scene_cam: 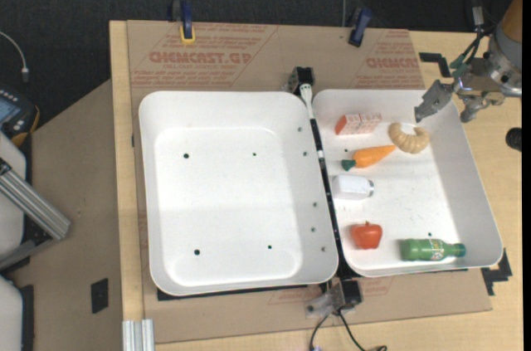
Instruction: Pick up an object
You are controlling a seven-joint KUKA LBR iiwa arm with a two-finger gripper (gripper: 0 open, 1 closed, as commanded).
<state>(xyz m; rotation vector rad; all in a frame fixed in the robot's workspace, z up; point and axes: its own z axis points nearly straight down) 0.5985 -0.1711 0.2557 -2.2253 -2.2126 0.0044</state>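
- Camera view: two white bins sit side by side on a brown board; the left bin (220,192) has only small dark dots on its floor.
- The right bin (465,192) holds six things.
- A red-and-white box (358,124) lies near the far rim, with a tan croissant (410,138) to its right.
- An orange carrot (371,157) lies just in front of the box, close to the croissant's near side.
- A white block (352,187) lies below the carrot, near the divider.
- A red pepper (367,236) sits toward the near rim, and a green bottle (431,250) lies on its side to the right of it.
- The gripper (450,101) hangs over the bin's far right corner, just right of the croissant, its two fingers spread apart with nothing between them.
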